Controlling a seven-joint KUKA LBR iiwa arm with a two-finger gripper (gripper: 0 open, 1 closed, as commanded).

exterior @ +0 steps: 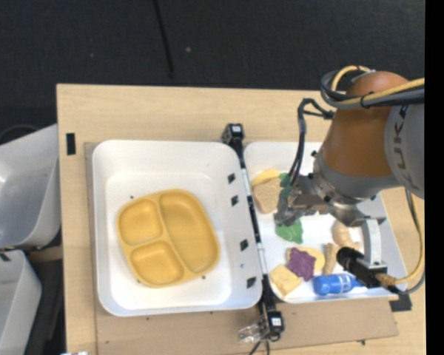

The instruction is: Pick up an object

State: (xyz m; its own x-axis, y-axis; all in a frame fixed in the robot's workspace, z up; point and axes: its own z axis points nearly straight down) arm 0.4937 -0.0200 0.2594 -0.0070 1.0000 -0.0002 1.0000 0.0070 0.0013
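My gripper (287, 211) reaches down into the right bin (281, 152), its dark fingers just above a green object (290, 231) near the bin's left side. Whether anything sits between the fingers is hidden by the wrist. Beside it lie a tan round piece (266, 196) and a yellow piece (265, 177) toward the back. A purple object (303, 262), a pale yellow block (284, 279) and a blue cylinder (333, 284) rest at the front. A beige piece (345, 235) sits to the right.
The left bin (107, 287) holds a yellow three-compartment plate (166, 237). A raised divider with black clips (246, 220) separates the two bins. The bench edge runs close along the front of both bins.
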